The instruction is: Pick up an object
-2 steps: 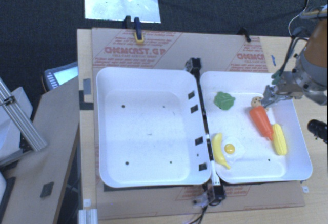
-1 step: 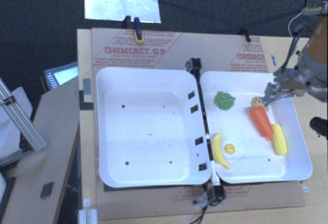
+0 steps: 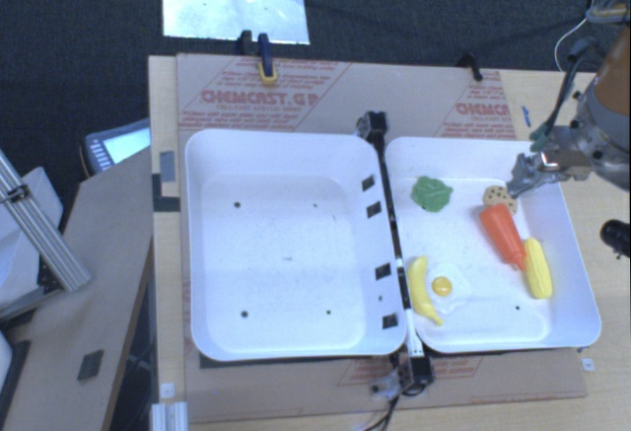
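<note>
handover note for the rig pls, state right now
Pincer: over the right bin, far side, next to the cookie; open or shut can't be judged, nothing seen held.
Right bin contents: green lettuce piece, cookie, carrot, corn cob, banana, fried egg.
Done: no pick visible.
Left: grasp one object and lift it; cookie or carrot are nearest.

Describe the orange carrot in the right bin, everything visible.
The carrot looks like a glossy orange plastic toy, tapered. It lies flat on the floor of the right bin, running diagonally from near the cookie down-right. Its lower end touches or nearly touches the yellow corn. The gripper is above its upper end.
</note>
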